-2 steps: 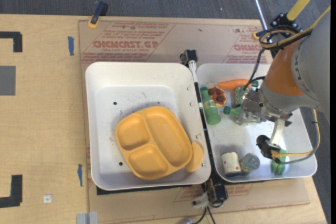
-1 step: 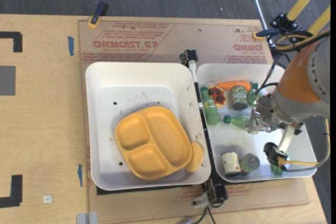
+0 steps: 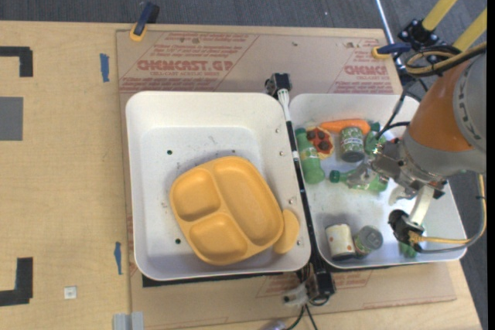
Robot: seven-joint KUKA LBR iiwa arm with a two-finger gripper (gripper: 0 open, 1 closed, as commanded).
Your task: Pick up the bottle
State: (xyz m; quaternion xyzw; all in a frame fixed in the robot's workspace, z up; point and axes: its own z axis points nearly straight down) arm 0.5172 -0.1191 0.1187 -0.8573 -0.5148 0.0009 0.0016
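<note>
In the camera view, 2 white bins are seen side by side: the left bin (image 3: 147, 166) holds a yellow divided tray (image 3: 226, 210), and the right bin (image 3: 456, 220) holds the clutter. The green bottle (image 3: 311, 164) lies near the right bin's left wall, just below a dark red object (image 3: 317, 137) and left of a green-labelled can (image 3: 352, 143); a small green cap (image 3: 336, 176) sits just beside it. The gripper (image 3: 370, 175) is lowered into the bin right of the bottle, close to it but apart. Whether the jaws are spread or pressed together cannot be told. The approach step is judged to be in hand; a shift toward the bottle and a closure across its body would be called for next.
</note>
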